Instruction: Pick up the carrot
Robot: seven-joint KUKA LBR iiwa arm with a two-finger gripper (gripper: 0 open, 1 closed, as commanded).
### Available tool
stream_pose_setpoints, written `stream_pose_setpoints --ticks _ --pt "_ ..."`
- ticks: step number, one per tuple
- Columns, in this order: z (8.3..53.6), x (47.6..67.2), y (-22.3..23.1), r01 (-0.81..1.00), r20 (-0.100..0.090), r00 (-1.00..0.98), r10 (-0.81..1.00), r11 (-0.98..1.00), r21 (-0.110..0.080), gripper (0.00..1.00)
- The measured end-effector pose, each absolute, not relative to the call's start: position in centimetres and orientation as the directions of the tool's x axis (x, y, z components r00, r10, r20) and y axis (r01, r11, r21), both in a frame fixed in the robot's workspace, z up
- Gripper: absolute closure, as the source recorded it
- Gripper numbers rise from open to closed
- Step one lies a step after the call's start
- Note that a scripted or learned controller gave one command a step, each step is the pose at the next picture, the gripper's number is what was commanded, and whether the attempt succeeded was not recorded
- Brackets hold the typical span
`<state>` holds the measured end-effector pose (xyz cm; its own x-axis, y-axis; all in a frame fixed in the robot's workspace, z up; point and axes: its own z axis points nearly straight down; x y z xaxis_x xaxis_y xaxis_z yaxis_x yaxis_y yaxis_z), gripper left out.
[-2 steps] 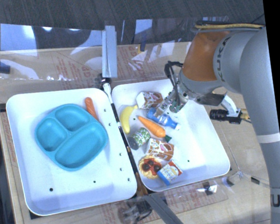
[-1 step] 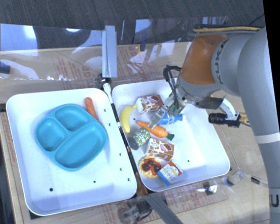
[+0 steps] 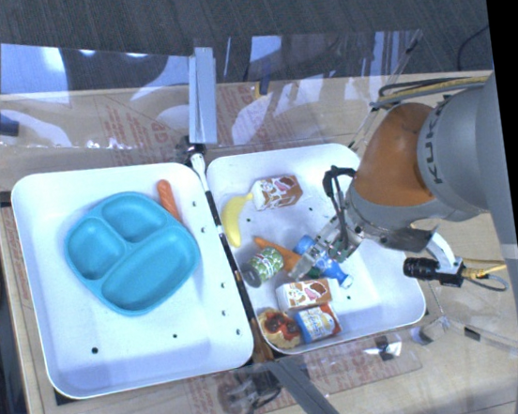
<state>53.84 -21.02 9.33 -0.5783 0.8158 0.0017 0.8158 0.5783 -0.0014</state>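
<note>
Nearest the camera, on the near side of the can, a few small packets lie against the front wall of the right bin. They are not my concern, but they crowd the ground I have to work in.

Just past them is the business end. My gripper hangs low in the clutter to the right of the can, next to a blue bottle. I cannot tell from this angle whether it is released or clenched, and I see nothing orange held in it, so I count the carrot as not yet picked.

The carrot, as I read it, is the short orange wedge touching the can on its upper right. It lies between the can and my gripper, just beside the tool on its left.

I judge I am at the approach, close to the grasp. The next move calls for a small shift toward the can, lined up along the wedge, then a close that takes the carrot alone and not the can or bottle.

Beyond the can lie a banana and a pouch. Far left of the can, in the other bin, a blue plate has a second orange stick at its far corner; it could also be a carrot.
</note>
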Motion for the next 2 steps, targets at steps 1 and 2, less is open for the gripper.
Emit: stream_pose_setpoints --ticks 1,2 --pt "9.2 57.3 -16.4 0.69 -0.001 -0.723 0.69 0.723 0.001 0.0" --pt "11.1 57.9 -16.6 0.689 -0.019 -0.725 0.689 0.725 0.01 1.0"
